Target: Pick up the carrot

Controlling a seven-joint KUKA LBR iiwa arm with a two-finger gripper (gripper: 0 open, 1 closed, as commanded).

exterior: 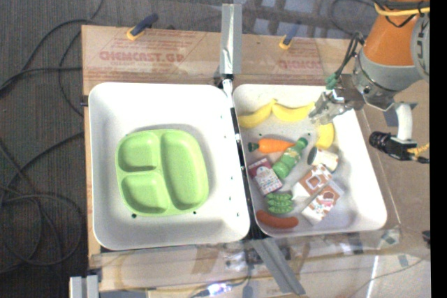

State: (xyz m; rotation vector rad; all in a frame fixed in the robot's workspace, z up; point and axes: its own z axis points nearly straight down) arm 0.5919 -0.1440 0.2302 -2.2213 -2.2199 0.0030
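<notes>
Camera view: carrot [274, 146] lies in right bin [370, 209], long axis across frame, left and below pincer [325, 107]. Pincer above bananas [279, 112]; open or closed, cannot tell.

Grey rounded metal arm [391, 77] with a broad orange band above the wrist, black and yellow cables looped over the band, small metallic two-finger gripper [325, 108], white bracket below the band

arm: reaching in from right | claw [325, 108]: low, angled left
</notes>
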